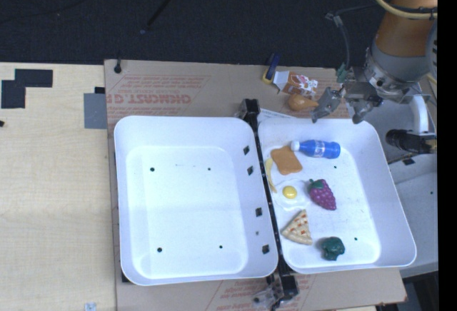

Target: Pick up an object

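A pale wooden table (pixel 50 181) with dark patches lies far to the left of the jaws, below a dark carpeted floor (pixel 178 3), and a cardboard sheet (pixel 171 88) carries the left bin (pixel 187 130) beside the right bin (pixel 378 181). In the right bin, below and left of the jaws, lie a toast slice (pixel 286 160), fried egg (pixel 289 192), pizza wedge (pixel 298 227), blue bottle (pixel 315 149), purple grapes (pixel 322 194) and a green broccoli (pixel 331 248). The gripper (pixel 344 107) hangs over that bin's far rim with its jaws spread and nothing between them.
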`<state>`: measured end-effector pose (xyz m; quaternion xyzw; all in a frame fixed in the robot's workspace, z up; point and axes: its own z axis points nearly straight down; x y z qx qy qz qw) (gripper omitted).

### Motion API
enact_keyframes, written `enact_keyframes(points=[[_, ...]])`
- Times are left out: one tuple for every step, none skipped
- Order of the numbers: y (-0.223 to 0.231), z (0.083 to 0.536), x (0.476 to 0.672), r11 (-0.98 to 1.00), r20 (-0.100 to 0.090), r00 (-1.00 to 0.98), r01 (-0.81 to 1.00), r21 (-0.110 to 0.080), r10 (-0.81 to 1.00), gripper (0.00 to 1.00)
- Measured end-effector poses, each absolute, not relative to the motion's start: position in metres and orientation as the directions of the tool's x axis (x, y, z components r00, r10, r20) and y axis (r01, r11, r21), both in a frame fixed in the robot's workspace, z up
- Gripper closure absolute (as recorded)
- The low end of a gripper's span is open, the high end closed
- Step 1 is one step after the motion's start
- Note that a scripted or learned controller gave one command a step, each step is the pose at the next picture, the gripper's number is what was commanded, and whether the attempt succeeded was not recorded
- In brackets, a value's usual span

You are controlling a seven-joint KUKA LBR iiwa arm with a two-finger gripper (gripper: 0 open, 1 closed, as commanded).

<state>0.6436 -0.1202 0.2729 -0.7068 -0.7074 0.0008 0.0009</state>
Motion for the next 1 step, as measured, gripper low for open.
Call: enact_keyframes(points=[[-0.1454,0.1964,0.6423,-0.002,0.0,0.002,1.0,-0.009,1.0,0.0]])
